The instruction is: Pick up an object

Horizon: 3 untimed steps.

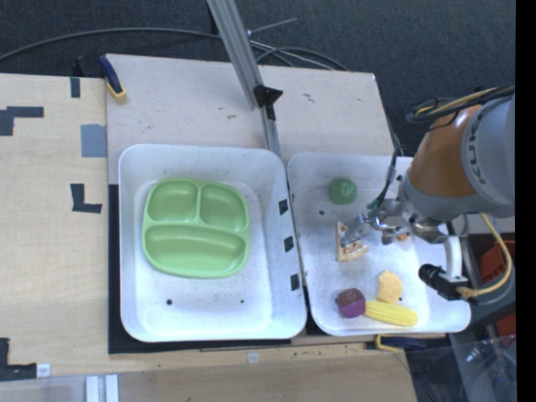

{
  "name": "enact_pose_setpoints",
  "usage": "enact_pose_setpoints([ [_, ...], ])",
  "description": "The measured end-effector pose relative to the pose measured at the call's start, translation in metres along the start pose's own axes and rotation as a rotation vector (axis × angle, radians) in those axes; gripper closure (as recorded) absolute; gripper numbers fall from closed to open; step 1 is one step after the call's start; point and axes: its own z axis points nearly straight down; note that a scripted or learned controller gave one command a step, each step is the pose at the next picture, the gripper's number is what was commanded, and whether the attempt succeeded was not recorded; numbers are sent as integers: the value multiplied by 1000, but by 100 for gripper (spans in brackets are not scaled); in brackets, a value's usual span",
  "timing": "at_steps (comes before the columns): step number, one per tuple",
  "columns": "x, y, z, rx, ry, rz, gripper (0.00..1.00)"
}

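pincer [366, 227] low in right bin [311, 224] | apparently touching tan food piece [351, 243] | green ball [342, 191] near

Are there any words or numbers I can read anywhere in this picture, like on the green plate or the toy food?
None can be read.
The green plate is plain, with no writing.
The toy corn and green ball carry no labels.
The small dark marks on the white bin walls are too small to read as text.

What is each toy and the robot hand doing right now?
Green divided plate: flat in the left bin.
Green ball: loose, right bin.
Sandwich piece: lying beside the gripper.
Purple toy: resting near the front wall.
Corn cob: lying on its side.
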Motion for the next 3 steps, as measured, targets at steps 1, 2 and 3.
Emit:
enact_pose_setpoints([
  [1,0,1,-14,-4,0,-2,100],
  [2,11,3,-70,-12,-1,0,100],
  [3,9,3,-112,-11,-2,0,100],
])
